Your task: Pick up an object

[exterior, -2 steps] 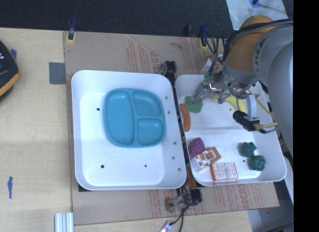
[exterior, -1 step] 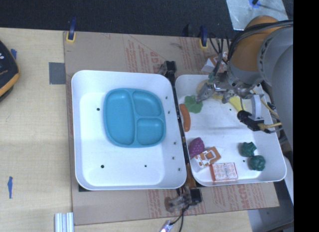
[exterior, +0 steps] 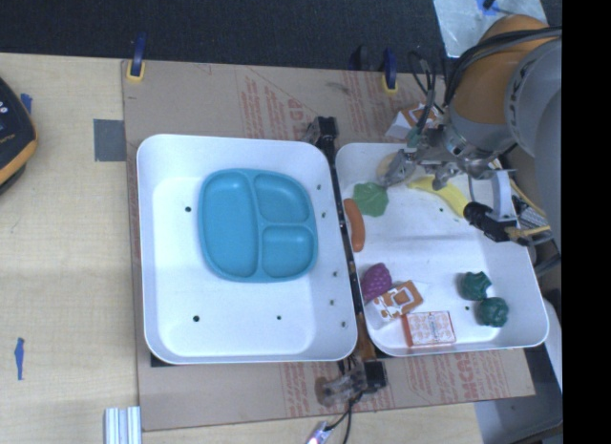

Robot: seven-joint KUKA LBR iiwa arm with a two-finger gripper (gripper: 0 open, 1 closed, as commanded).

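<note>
At the near edge of the right bin (exterior: 535,270) a pink-and-white carton (exterior: 429,328) is seen lying flat, with a small orange-and-white packet (exterior: 396,301) just beside it and a purple grape-like toy (exterior: 375,281) touching that packet on the left; two dark green lumps (exterior: 484,299) are set near the right wall. Further back, along the left wall, an orange sausage-shaped toy (exterior: 355,224) is laid with its long axis running near to far, and just beyond it a light green leafy toy (exterior: 370,199) is found. At the far end of that bin the gripper (exterior: 420,167) is held low over the floor, beneath the orange band of the arm (exterior: 496,60), and a yellow banana-like piece (exterior: 449,196) lies just to its near right. Whether the gripper is released or clenched cannot be told, since the metal parts are crowded together and nothing is clearly seen grasped. The green leafy toy is judged to be the likeliest target: it lies just to the left of the gripper and slightly nearer the camera, so a short shift leftward and toward the viewer would be called for. The left bin (exterior: 162,242), bearing a blue divided plate (exterior: 256,224), is well apart from that move.
</note>
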